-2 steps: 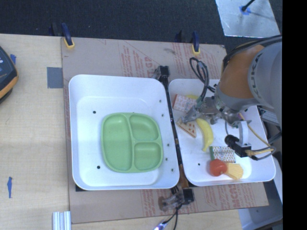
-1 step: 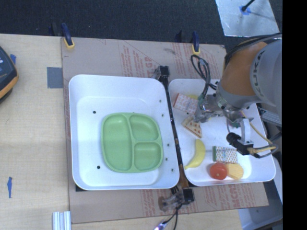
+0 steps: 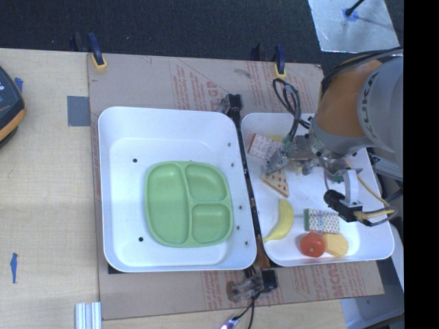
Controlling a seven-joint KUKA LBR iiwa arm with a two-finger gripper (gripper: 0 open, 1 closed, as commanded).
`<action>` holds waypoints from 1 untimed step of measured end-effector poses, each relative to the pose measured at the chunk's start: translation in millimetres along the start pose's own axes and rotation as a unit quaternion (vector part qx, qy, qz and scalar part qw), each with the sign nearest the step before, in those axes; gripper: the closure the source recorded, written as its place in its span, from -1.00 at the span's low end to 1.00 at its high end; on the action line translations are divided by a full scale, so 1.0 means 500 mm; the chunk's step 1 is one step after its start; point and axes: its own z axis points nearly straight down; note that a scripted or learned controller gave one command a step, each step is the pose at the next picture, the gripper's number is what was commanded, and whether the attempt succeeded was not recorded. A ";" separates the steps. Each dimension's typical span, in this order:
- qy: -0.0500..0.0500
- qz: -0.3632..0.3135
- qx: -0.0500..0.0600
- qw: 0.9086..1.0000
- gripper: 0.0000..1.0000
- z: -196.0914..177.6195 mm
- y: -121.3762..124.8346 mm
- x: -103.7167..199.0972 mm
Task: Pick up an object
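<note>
My gripper (image 3: 280,160) hangs low over the back left part of the right bin (image 3: 384,251). It sits between a tan wafer-like piece (image 3: 260,145) by the bin's back left corner and a brown triangular toast slice (image 3: 276,182) just in front of it. I cannot make out anything held in it. Nearer the front of the same bin lie a yellow banana (image 3: 281,221), a red tomato (image 3: 312,245), a yellow round piece (image 3: 337,245) and a small speckled green-edged block (image 3: 322,220).
The left bin (image 3: 113,184) holds a green divided plate (image 3: 188,203). The grey arm with its orange band (image 3: 343,108) covers the right bin's back right part. Cables (image 3: 289,98) loop behind it. A black clip (image 3: 341,206) juts from the wrist over the bin.
</note>
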 end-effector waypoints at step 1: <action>0.001 0.002 0.005 1.000 -1.00 0.032 0.100 -0.011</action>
